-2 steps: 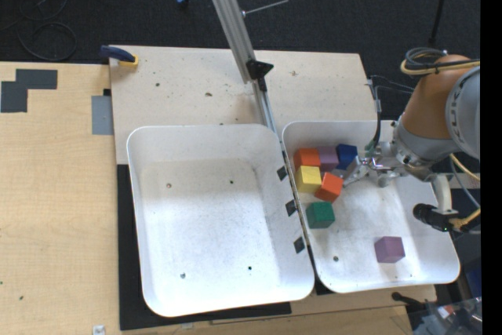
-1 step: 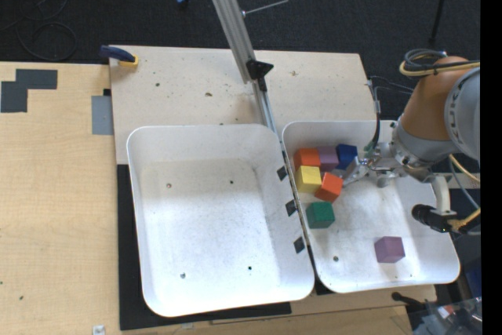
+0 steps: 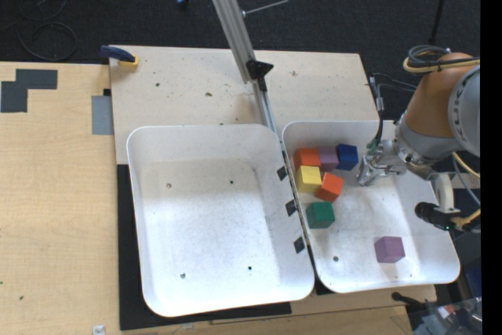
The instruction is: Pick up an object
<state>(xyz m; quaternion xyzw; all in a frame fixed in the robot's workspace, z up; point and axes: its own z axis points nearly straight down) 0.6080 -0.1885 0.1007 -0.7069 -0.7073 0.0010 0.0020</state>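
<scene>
Several small blocks, likely light and stiff, sit left of the gripper (image 3: 369, 173); blue block (image 3: 347, 156) nearest, graspable across flat sides. Gripper state: cannot tell.

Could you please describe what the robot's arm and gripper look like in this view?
The arm is rounded and grey, with a broad orange band above the wrist. Yellow and dark cables loop over its top. The gripper is a small metallic grey assembly with dark wiring running alongside.
</scene>
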